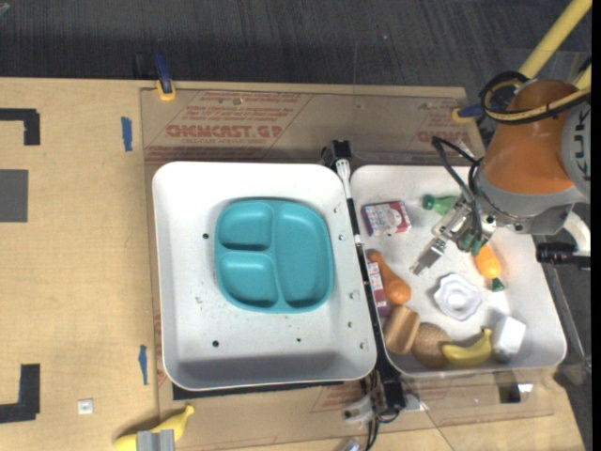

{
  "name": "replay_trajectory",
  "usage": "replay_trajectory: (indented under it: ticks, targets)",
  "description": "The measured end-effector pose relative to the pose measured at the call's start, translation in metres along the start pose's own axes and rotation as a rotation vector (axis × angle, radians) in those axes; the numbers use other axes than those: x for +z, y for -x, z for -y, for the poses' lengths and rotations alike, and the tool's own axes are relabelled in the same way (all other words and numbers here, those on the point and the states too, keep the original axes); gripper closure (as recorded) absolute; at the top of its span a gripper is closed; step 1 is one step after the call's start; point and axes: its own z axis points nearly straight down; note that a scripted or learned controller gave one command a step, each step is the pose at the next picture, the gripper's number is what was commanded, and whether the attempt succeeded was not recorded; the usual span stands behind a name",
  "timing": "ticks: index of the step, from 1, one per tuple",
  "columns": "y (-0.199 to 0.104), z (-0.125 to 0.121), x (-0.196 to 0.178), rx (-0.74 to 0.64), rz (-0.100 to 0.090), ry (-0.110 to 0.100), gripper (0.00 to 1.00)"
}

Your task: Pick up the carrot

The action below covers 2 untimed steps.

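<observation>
camera view: we see the gripper [439,249] hanging open, gripping nothing, near the carrot [390,278]; we judge it light, stiff, slick, best pinched mid-body.

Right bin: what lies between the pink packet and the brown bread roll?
The carrot lies there at a slant, below the pink packet and above the bread roll, as the camera view shows.

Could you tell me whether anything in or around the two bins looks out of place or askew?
One thing stands out: a yellow banana-like object lies on the bench outside the bins, below the left bin. In the right bin, a carrot lies tight against the left wall.
</observation>
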Motion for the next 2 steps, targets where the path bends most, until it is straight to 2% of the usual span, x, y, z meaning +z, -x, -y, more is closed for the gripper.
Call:
replay_trajectory:
  ticks: [1,2]
  targets:
    - [0.02,0.067,0.037,-0.033,0.002,0.0,0.0]
    - [0.022,0.065,0.026,-0.03,0.009,0.005,1.0]
